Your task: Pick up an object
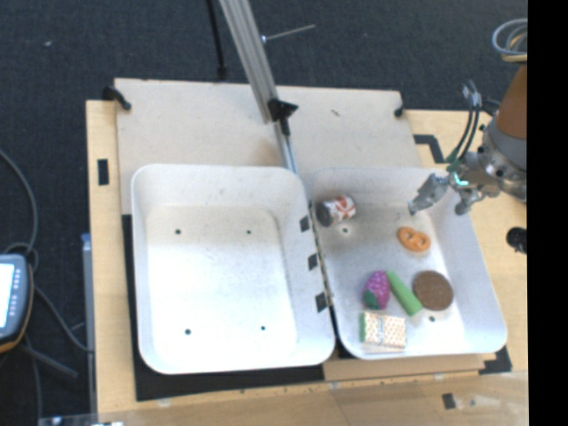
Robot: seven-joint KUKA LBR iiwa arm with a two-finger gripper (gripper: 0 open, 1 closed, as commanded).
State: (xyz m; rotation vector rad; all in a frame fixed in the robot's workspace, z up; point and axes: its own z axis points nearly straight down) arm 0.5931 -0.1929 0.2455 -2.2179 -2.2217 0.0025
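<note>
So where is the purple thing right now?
The purple thing lies in the right bin, near its front, touching the green stick on its right and just above the patterned box.

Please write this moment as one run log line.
gripper: open, holding nothing | position: above right bin upper part | nearest: orange object | task: not yet done

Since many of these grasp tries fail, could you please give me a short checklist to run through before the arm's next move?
1. Gripper carries nothing: ok, fingers apart, nothing between them.
2. Objects in the right bin: ok, five there.
3. Nearest target, the orange piece, stands apart from others: ok.
4. Green stick free to grasp: not ok, it lies against the purple piece and brown disc.
5. Gripper height above the bin floor: cannot tell.
</note>
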